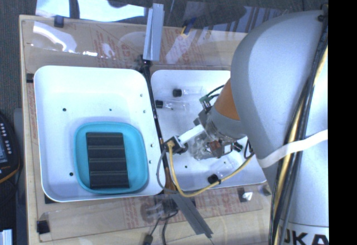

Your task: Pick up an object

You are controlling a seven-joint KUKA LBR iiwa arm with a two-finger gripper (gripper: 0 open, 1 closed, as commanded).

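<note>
A: What can we pick up here? We see a clear, glassy little object (202, 149) lying on the floor of the right-hand shallow white bin (167, 83), just under the wrist.

B: Agreed, though it is too blurred for us to name. The hand (207, 146) sits right over it, low in that bin; we cannot tell how the hand is set, since the wrist and cabling cover it.

A: So we judge this to be the reach or the grasp itself, with no lift yet?

B: Yes. Next we would want the hand to settle on the clear piece and rise straight up, clear of the yellow cable (170, 174) looping near the bin's front edge.

A: And farther out?

B: A small dark piece (177, 92) lies near the bin's back wall, well apart. In the left-hand white bin (56, 87) we see a turquoise square tray holding a black ribbed block (109, 159), untouched. Both bins rest on the wooden worktop (83, 219).
</note>
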